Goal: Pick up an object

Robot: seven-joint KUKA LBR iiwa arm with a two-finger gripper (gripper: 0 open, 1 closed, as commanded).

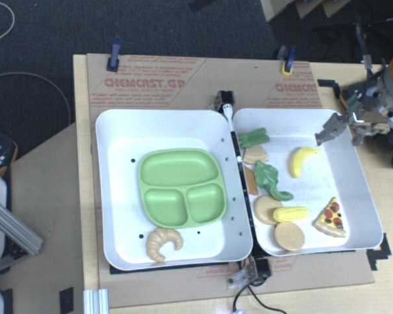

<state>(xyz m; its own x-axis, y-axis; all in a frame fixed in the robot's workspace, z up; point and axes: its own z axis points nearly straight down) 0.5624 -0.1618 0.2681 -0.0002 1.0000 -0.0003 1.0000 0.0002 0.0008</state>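
Gripper [332,131]: over right bin [354,175] far edge, near banana [302,159], opening unclear, grasp cannot tell
Left bin [111,195]: green tray [181,187], croissant [162,243]

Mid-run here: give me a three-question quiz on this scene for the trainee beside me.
1. True or false: the croissant lies inside the green divided plate.
2. Which bin holds the banana: A left, B right?
3. Fill in: the pizza slice lies near the right bin's ____ corner, front-right or back-left?

Key: 1 false, it lies on the left bin floor in front of the plate. 2 B. 3 front-right.
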